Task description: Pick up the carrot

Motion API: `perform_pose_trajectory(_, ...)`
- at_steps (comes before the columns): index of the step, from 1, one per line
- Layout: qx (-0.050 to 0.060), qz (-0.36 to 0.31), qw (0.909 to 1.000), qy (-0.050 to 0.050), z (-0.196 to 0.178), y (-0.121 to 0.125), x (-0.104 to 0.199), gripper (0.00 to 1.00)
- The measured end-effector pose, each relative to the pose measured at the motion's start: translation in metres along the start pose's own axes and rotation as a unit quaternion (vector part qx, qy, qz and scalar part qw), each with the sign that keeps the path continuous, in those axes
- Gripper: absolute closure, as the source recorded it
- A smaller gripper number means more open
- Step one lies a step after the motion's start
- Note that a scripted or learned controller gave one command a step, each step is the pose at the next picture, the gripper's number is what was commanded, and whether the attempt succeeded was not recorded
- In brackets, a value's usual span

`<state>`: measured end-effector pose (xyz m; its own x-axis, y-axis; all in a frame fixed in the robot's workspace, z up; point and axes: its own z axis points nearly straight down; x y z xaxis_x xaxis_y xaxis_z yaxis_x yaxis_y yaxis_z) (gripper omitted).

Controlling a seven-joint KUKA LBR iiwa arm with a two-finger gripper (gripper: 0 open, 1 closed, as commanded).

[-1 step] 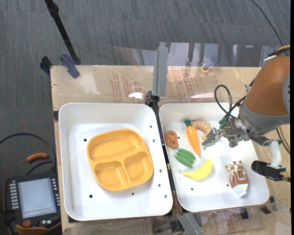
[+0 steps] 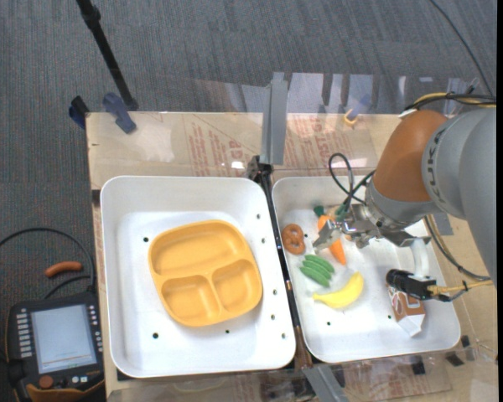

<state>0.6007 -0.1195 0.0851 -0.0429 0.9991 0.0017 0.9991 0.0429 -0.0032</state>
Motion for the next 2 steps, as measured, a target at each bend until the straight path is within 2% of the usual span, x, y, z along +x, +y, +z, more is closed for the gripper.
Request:
perform_pose_trajectory(1,0.002,0.003,1.0,0.001,-0.007,-0.001,-0.002,1.0)
perform_pose_trajectory(2,0.0,-0.091,0.9958,0.0,-0.114,0.031,0.052,1.0)
